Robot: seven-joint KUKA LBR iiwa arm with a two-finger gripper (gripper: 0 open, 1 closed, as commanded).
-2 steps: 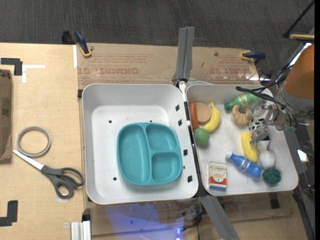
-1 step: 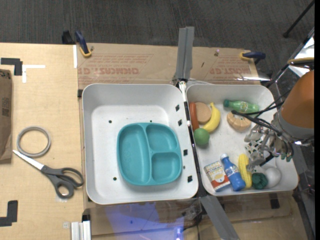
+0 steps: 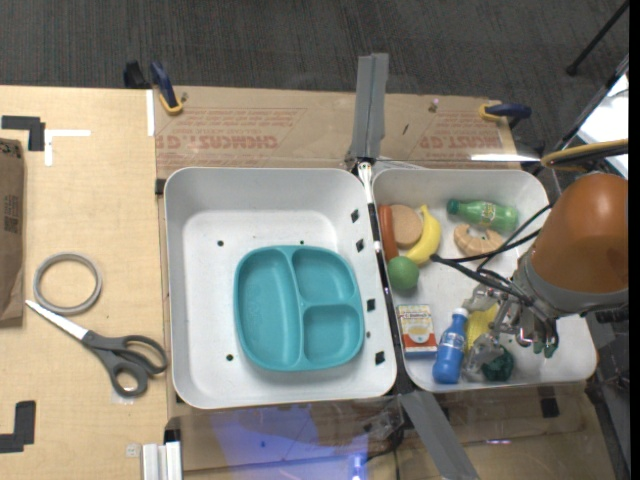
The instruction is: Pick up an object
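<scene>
The gripper (image 3: 497, 336) hangs low in the right bin (image 3: 570, 368); I cannot tell how its jaws stand. Directly beneath lie a yellow thing (image 3: 481, 320) and a dark green thing (image 3: 497, 368) (both half hidden), with a blue bottle (image 3: 451, 347) just left. Crowding could make it nudge the bottle or snatch nothing.

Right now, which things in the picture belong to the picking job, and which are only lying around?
Job: gripper, right bin, blue bottle, banana, green bottle, green ball, small carton.

Lying about: teal divided tray in left bin, scissors, tape roll.
</scene>
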